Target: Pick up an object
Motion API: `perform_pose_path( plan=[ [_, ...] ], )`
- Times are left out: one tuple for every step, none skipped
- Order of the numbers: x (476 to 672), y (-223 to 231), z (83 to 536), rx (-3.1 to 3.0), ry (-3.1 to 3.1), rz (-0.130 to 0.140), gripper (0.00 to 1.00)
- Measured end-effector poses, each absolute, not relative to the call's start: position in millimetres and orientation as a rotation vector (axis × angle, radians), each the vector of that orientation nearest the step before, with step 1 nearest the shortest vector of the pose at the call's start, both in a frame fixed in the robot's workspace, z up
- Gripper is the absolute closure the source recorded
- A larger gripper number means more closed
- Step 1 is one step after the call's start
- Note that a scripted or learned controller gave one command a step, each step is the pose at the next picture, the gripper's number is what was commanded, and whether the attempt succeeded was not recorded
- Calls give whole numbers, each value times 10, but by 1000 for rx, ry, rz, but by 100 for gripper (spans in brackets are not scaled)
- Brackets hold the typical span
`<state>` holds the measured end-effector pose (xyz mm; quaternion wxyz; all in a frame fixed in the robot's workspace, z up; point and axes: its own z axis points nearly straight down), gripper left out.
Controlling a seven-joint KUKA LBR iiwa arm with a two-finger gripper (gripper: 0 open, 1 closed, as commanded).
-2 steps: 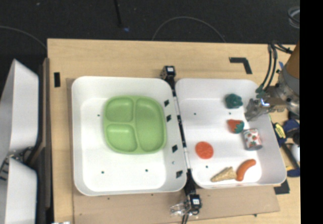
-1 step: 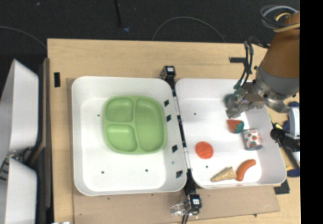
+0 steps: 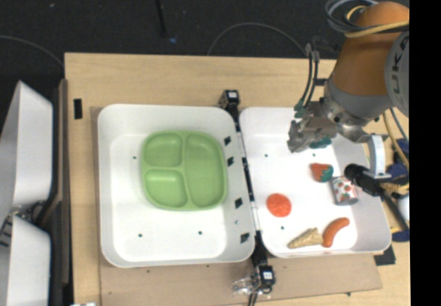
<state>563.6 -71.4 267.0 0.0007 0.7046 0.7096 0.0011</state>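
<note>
Two shallow white bins. Left bin (image 3: pixel 117 229): one green three-compartment plastic plate (image 3: pixel 184 169). Right bin (image 3: pixel 275 132): one orange disc (image 3: pixel 278 205), one strawberry-like piece (image 3: pixel 321 171), one orange sausage (image 3: pixel 335 229), one tan cone (image 3: pixel 304 238), one patterned cube (image 3: pixel 344 191). Gripper (image 3: pixel 309 136) above bin's upper area; grasp state cannot be determined.

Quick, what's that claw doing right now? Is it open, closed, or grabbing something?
Claw: over the right bin, above the strawberry toy; open or closed cannot be told from here.

Open floor is left mid-bin in the right bin (image 3: pixel 275 125); its lower right is crowded by tomato (image 3: pixel 279 205), strawberry (image 3: pixel 322 172), sausage (image 3: pixel 335 229), cone (image 3: pixel 304 238).
</note>
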Motion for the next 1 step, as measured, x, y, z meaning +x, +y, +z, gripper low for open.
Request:
perform_pose_path(
  plan=[
    [5719, -215, 2621, 2213, 2227, 2, 100]
  ],
)
